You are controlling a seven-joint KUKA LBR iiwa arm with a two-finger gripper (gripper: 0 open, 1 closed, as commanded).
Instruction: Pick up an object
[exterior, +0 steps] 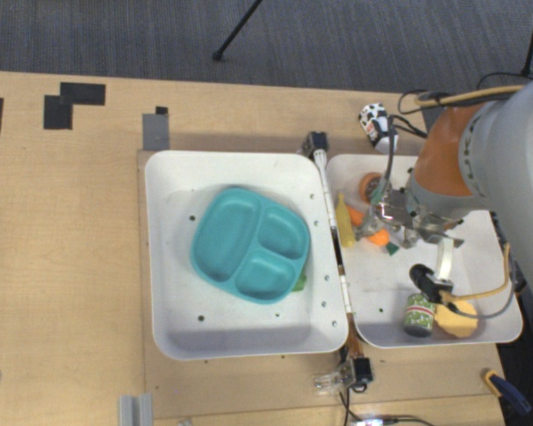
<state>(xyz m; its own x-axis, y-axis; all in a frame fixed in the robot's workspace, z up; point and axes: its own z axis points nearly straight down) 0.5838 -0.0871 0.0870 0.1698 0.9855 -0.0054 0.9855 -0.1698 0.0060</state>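
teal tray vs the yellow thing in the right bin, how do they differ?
The teal tray is large, flat and split into compartments; the yellow thing is small, rounded and plain. The tray lies in the left bin, while the yellow thing sits in the right bin's near corner beside a small can. Both rest inside white bins.

Two bins sit side by side on the counter [71,264]. The left bin [173,327] holds a divided tray [251,244] at its centre. In the right bin [373,313], small items [373,229] cluster at 10 o'clock, while a can [418,314] lies at 5 o'clock with a rounded object [459,319] touching it at 3 o'clock. The arm [480,158] overhangs this bin from 2 o'clock.
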